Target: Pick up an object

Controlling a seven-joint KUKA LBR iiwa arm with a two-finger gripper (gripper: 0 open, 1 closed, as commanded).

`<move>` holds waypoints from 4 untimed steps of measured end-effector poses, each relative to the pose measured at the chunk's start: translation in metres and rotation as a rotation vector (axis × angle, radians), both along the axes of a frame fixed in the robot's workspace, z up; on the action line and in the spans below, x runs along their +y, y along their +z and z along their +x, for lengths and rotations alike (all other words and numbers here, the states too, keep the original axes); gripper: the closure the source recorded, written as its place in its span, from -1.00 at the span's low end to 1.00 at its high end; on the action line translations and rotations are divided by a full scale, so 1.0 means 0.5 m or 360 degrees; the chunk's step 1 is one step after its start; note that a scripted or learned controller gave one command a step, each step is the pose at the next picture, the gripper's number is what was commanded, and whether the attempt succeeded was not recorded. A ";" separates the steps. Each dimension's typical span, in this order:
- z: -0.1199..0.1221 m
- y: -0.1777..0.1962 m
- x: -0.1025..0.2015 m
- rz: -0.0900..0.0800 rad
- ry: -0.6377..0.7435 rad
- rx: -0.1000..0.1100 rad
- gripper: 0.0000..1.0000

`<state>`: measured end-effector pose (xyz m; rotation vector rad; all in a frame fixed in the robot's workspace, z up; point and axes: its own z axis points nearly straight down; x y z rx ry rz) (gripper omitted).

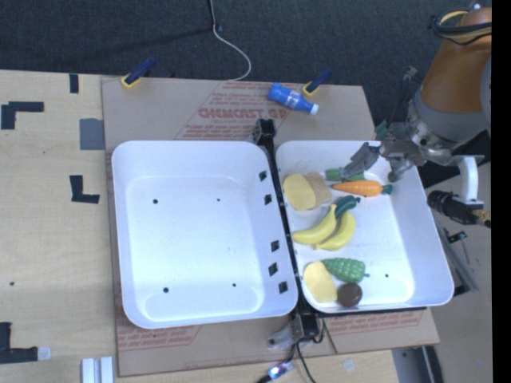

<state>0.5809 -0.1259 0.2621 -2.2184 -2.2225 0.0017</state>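
We look down on the bench, where a cardboard sheet carries two white bins side by side. The left bin sits toward the bench's middle; the right bin, toward the bench's right edge, holds all the toy food. The arm reaches in over that bin's far right corner, and its hand hangs low above the far end of the bin, tilted down toward the carrot. At this distance we cannot tell how the hand is set, and we see nothing in it.

Along the bin's middle lies the banana, with a pale potato just beyond it near the divider. At the near edge sit a lemon, a green cone and a small brown ball, packed close. The carrot lies across the bin at its far end, just below the hand.

We judge this the approach: the hand is lining up on the carrot, nothing lifted yet. The next move calls for a short drop straight onto the carrot's body, square across its length, clear of the potato and the bin's far wall.
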 end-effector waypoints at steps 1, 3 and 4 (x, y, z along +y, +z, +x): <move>0.005 -0.329 0.020 0.0003 0.0000 0.0019 -1.00; 0.084 -0.337 0.064 0.0001 0.0001 0.0001 1.00; 0.108 -0.142 0.128 0.0000 0.0006 -0.0018 1.00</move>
